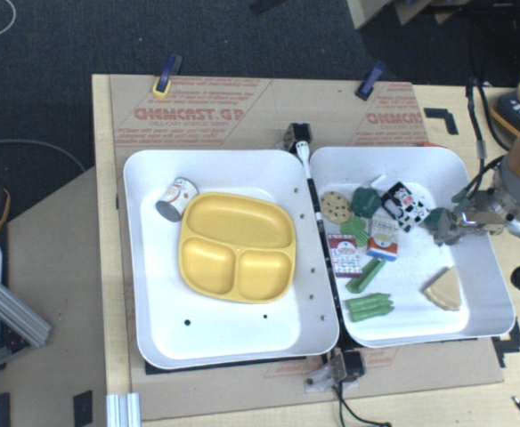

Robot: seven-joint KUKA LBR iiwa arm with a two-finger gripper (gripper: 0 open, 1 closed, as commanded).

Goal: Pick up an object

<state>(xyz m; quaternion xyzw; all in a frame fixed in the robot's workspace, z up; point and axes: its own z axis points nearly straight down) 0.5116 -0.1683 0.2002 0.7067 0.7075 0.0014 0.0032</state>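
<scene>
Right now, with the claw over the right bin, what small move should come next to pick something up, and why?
Probably shift the claw toward the tan wedge and lower onto it. The claw sits near the right bin's right side, with no object visibly between its parts. The wedge lies alone on bare floor, while the cookie, green pieces and cartons crowd together farther left, which could make grasping harder.

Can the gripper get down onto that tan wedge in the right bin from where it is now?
Probably yes. The tan wedge lies by itself on bare floor of the right bin, just below the gripper in the view, with nothing between them.
</scene>
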